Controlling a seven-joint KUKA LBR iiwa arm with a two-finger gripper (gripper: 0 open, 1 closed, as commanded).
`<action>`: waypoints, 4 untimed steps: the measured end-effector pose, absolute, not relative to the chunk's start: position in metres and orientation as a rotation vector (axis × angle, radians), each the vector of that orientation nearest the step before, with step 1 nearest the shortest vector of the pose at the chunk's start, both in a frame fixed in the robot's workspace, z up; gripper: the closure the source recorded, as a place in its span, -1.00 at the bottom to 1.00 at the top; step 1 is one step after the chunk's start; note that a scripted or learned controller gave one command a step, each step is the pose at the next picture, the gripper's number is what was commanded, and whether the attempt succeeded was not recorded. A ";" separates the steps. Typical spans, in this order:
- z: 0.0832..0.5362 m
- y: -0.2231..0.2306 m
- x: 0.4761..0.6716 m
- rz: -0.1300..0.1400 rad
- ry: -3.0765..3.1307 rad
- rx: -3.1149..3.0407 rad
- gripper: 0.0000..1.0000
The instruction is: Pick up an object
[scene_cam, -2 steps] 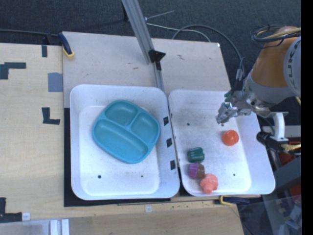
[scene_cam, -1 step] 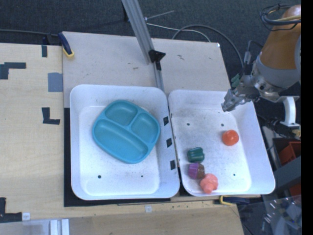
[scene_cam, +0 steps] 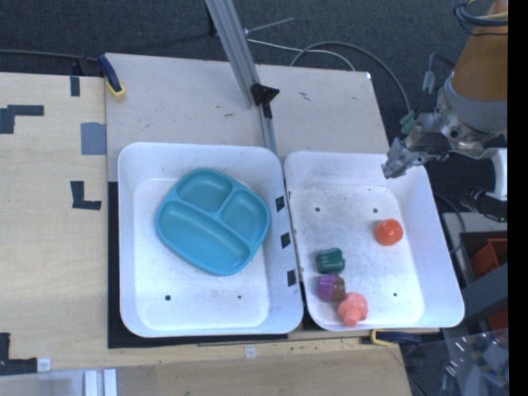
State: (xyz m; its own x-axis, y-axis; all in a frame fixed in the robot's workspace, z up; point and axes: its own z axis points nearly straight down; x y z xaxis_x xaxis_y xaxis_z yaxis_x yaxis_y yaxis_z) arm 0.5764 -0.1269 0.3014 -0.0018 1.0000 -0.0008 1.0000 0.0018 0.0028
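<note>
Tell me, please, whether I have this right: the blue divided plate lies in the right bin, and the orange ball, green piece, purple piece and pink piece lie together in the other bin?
Not quite: the camera view shows the blue divided plate in the left bin, not the right one. The orange ball, green piece, purple piece and pink piece do lie together in the other bin.

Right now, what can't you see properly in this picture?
- Gripper: small and dark over the right bin's top corner; the fingers blur together.
- Arm: cut off by the right and top edges.
- Purple toy: partly overlapped by the pink toy; its shape is unclear.
</note>
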 end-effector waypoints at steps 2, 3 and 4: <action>0.274 -0.016 0.568 -0.002 2.232 2.216 1.00; 0.253 0.036 0.558 -0.004 2.231 2.217 1.00; 0.251 0.093 0.557 -0.002 2.232 2.214 1.00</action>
